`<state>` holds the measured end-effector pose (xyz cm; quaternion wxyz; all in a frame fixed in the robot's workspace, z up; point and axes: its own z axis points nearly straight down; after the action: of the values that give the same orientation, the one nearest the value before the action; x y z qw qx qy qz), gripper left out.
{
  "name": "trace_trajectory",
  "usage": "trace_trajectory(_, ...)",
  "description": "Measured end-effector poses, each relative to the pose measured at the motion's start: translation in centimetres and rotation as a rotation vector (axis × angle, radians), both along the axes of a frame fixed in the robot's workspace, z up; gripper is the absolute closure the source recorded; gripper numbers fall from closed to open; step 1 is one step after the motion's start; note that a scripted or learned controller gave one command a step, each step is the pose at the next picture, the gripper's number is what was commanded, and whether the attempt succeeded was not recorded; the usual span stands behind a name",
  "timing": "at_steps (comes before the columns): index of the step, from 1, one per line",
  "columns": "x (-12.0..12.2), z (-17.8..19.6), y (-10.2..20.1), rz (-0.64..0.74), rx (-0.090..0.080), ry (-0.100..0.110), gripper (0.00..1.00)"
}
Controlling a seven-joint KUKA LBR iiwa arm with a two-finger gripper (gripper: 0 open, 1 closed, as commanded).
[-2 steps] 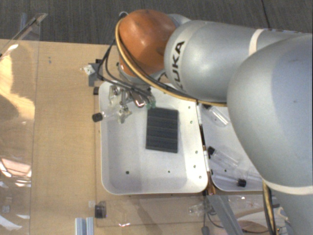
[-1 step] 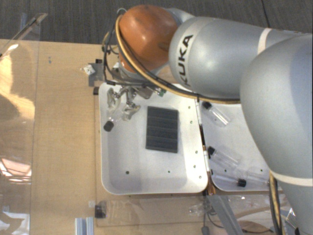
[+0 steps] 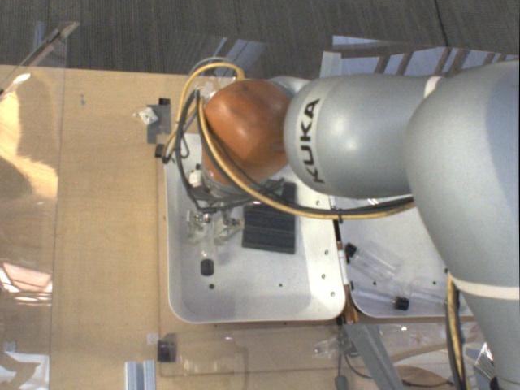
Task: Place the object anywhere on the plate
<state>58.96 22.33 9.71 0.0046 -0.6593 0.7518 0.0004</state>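
Observation:
A dark, ribbed square plate (image 3: 270,227) lies on the floor of the left bin (image 3: 244,303), partly under the arm's wrist. A small black object (image 3: 206,266) rests on the bin floor to the plate's near left. My gripper (image 3: 213,226) hangs just left of the plate and a little beyond the small object. Its pale fingers (image 3: 196,224) stand open, and I see nothing between them. The orange band and grey arm hide the far part of the bin.
The right bin (image 3: 382,307) holds a clear plastic piece (image 3: 382,265) and a small black item (image 3: 400,303). Yellow and black cables (image 3: 195,112) loop around the wrist. Bare wooden benchtop (image 3: 89,218) spreads out to the left.

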Motion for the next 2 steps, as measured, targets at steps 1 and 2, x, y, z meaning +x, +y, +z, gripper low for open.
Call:
trace_trajectory(1,-7.8,9.9,-0.8,0.428,-0.002,-0.004,1.00)
trace_trajectory(2,-3.1,11.3,1.3,0.147,0.000,-0.002,1.00)
